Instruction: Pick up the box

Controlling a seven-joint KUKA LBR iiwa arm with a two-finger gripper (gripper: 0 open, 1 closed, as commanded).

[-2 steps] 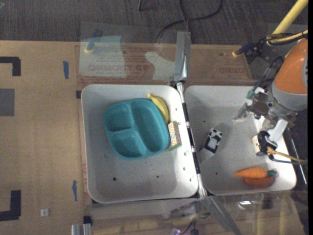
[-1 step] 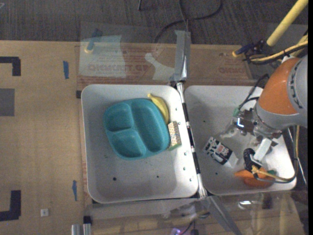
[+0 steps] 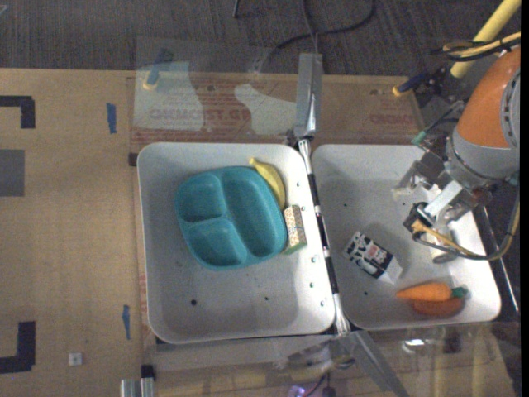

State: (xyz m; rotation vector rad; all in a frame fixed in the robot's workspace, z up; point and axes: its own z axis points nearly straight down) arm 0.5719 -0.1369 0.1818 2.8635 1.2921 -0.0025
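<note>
While the arm (image 3: 488,122) reaches in from the right over the far side of the right bin (image 3: 355,172), its gripper (image 3: 434,213) hangs above the bin floor with nothing between its parts; whether it is spread or pressed together cannot be told from this slanted view. The box (image 3: 372,255), a small black-and-white carton, lies on its side near the middle of the right bin, to the left of and a little nearer than the gripper and apart from it. Its print is too small to read. A carrot (image 3: 430,297) lies close beside it at the bin's near right. Judging by this, the grasp has not begun, and the gripper needs to travel left and down. In the left bin (image 3: 165,288) a teal divided plate (image 3: 231,218) sits with a banana (image 3: 271,179) at its far right edge and a small patterned packet (image 3: 294,226) tucked against the bin wall. Faint red lettering on the cardboard (image 3: 198,116) beyond the bins is blurred.
</note>
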